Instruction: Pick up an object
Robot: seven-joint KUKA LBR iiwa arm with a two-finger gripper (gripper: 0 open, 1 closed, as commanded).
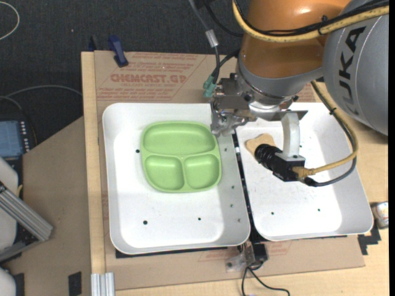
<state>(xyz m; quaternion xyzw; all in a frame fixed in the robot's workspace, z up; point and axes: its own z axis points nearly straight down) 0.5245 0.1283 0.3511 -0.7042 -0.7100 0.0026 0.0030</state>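
Observation:
A small tan, flat object [255, 143] lies in the right white bin [321, 208], near its far left corner and close to the divider between the bins. My gripper [254, 128] hangs directly over that corner, under the orange band of the arm, and its body covers part of the tan object. A black fitting with a yellow cable [281, 163] sticks out just right of the object. In the left white bin [123, 214] rests a light green plate [181, 156] with three compartments, to the left of the gripper.
The grey arm [364, 48] fills the upper right and overhangs the far part of the right bin. Cables run from the wrist across that bin. A brown board [148, 73] lies behind the bins, with a blue clip [117, 50] at its far left.

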